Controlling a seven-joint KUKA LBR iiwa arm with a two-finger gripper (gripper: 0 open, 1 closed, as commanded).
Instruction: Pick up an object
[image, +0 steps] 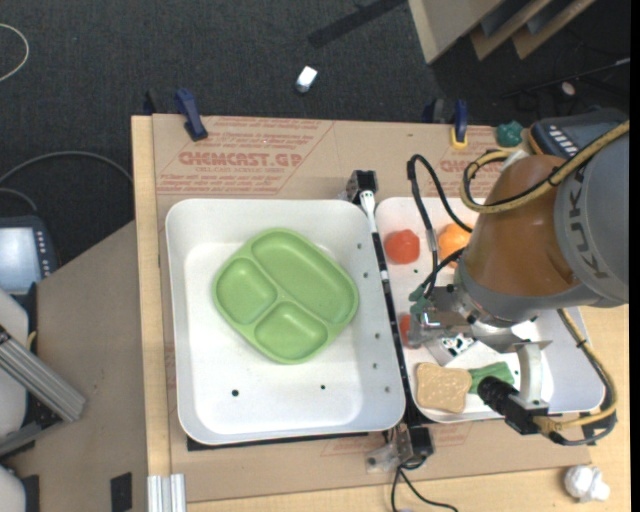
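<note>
1. Left bin (190, 300): white, shallow; holds a green divided plate (286, 294), lying flat near centre.
2. Right bin (570, 385): red object (402, 246) near far-left corner, apart from its neighbours; orange object (452, 238) just beside it, partly behind the arm; tan bread-like piece (441, 388) at near edge, with a green item (494, 375) beside it.
3. Gripper (437, 322): low over the right bin, between red object and bread piece; nothing seen held; spread of the pincer cannot be told.
4. Handling advice: choose one isolated piece, centre above it, descend straight, close only once straddling it.
</note>
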